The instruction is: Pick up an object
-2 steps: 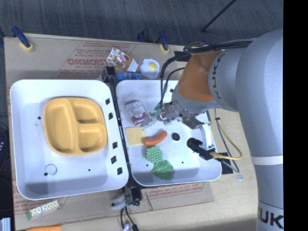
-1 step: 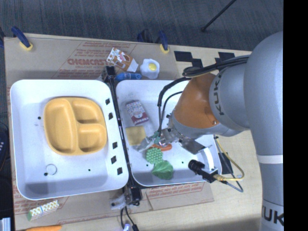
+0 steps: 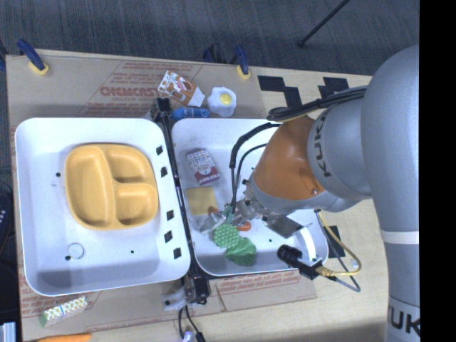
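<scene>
The right bin (image 3: 214, 127) holds a small red-and-white packet (image 3: 201, 165), a yellow flat piece (image 3: 201, 200) and a green knobbly toy (image 3: 234, 242) near its front wall. My gripper (image 3: 233, 217) reaches down from the orange-banded wrist (image 3: 285, 166) into the middle of this bin, just above the green toy and beside the yellow piece. Small orange and green bits show at its tip. The arm hides the right half of the bin.
The left bin (image 3: 35, 212) holds a yellow divided tray (image 3: 110, 185). Behind the bins lie a snack packet (image 3: 174, 86), a blue item (image 3: 189, 112) and a white-and-yellow egg toy (image 3: 222, 100). A wrapped candy (image 3: 64, 309) lies at the front left.
</scene>
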